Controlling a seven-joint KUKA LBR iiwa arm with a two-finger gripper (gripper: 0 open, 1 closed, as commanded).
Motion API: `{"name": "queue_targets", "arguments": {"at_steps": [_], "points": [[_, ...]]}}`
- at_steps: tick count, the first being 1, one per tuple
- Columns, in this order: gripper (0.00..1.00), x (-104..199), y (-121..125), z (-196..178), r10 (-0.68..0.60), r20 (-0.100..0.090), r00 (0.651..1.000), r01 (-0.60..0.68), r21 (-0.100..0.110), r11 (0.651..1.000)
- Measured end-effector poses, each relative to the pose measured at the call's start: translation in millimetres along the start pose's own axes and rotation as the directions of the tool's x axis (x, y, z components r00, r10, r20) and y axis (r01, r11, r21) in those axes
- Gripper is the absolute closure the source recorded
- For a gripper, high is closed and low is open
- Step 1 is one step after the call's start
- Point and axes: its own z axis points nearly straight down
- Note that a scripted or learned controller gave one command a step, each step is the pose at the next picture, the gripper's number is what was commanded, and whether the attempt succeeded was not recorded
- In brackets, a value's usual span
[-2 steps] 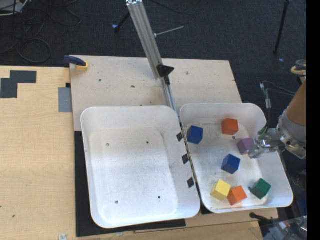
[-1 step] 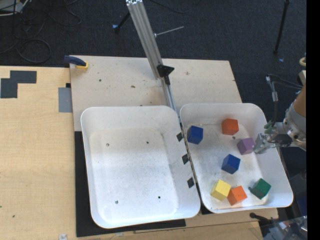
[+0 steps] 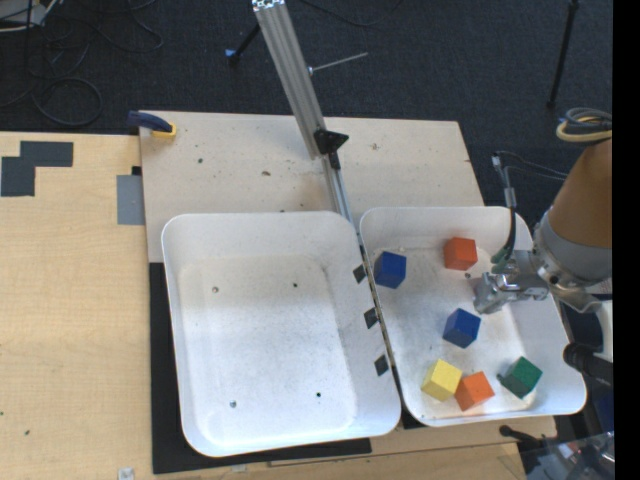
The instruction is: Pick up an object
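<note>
1. Blue cube (image 3: 461,327) in the right bin (image 3: 430,220), just below and left of the gripper (image 3: 487,294), not between its fingers.
2. Gripper's fingers too small and blurred to tell whether apart or together.
3. Orange cube (image 3: 460,253) just above the gripper; second blue cube (image 3: 389,269) near the bin's left wall.
4. No readable writing anywhere.

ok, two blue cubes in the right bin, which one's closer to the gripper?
The lower blue cube, just below-left of the gripper. The other blue cube sits farther off, by the bin's left wall.
</note>
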Motion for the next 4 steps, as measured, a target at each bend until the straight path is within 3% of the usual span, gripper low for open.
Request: {"name": "queue_targets", "arguments": {"at_steps": [3,4], "points": [[1.00,149.4,28.1,-22.6,-0.001,0.001,1.000,0.001,-0.001,1.000],[1.00,204.9,18.4,-13.0,0.000,0.001,1.000,0.000,0.001,1.000]]}}
